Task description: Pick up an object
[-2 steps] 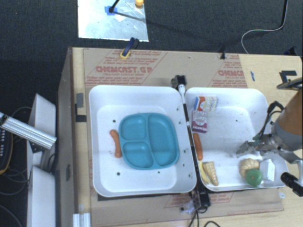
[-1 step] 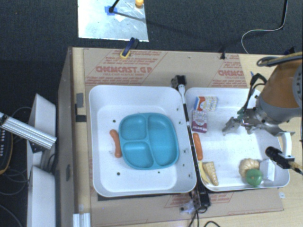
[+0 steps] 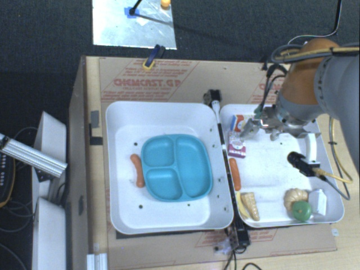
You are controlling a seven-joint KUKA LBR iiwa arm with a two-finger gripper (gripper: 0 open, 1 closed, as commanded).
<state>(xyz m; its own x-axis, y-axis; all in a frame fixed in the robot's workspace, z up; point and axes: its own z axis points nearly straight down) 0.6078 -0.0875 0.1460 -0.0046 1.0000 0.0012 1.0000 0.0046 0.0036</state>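
My gripper (image 3: 248,129) hangs low over the back left part of the right bin (image 3: 270,170), with the grey arm coming in from the right. Just below its tip and to the left stands a small white and purple carton (image 3: 237,148). A red and blue packet (image 3: 238,121) lies by the bin's back left corner, right beside the tip. An orange sausage (image 3: 235,174) lies along the left wall. At the front are a pale cone-shaped piece (image 3: 251,205), a beige lump (image 3: 295,196), a green ball (image 3: 302,210) and a white block (image 3: 318,201).
The left bin (image 3: 121,151) holds a blue divided plate (image 3: 176,167) with another orange sausage (image 3: 137,170) lying beside its left edge. The black divider (image 3: 223,151) runs between the two bins. A yellow and blue clamp (image 3: 152,57) sits on the board behind the bins.
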